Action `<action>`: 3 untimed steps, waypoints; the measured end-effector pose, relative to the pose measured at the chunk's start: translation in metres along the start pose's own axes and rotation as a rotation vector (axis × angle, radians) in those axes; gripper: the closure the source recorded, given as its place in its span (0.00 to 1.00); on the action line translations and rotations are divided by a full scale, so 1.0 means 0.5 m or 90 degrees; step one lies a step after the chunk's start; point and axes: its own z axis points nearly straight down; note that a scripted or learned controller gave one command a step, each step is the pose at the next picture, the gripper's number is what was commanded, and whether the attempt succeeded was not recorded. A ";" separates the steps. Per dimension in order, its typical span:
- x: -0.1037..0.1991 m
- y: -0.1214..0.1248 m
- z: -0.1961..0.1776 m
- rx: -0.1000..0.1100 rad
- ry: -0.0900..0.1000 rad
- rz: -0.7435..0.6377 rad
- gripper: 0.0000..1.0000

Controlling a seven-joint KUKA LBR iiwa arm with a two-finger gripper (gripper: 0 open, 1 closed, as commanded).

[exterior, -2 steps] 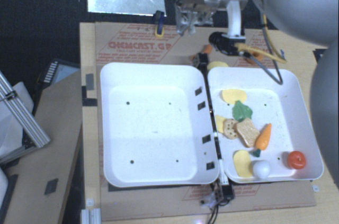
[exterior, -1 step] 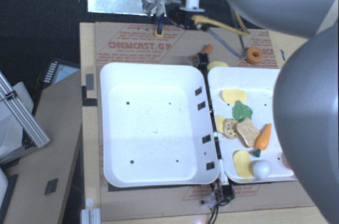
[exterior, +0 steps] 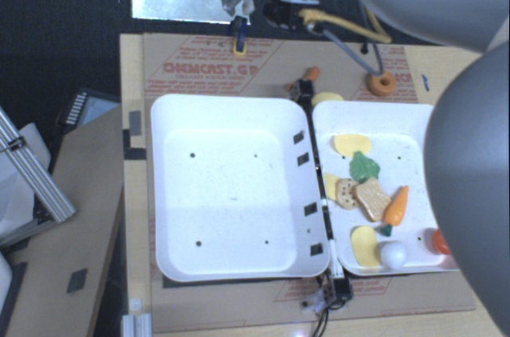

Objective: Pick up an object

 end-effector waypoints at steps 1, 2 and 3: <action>0.000 0.000 -0.026 0.000 0.000 -0.001 1.00; 0.000 0.000 -0.042 0.001 0.000 -0.001 1.00; 0.000 0.000 -0.052 0.001 0.000 -0.001 1.00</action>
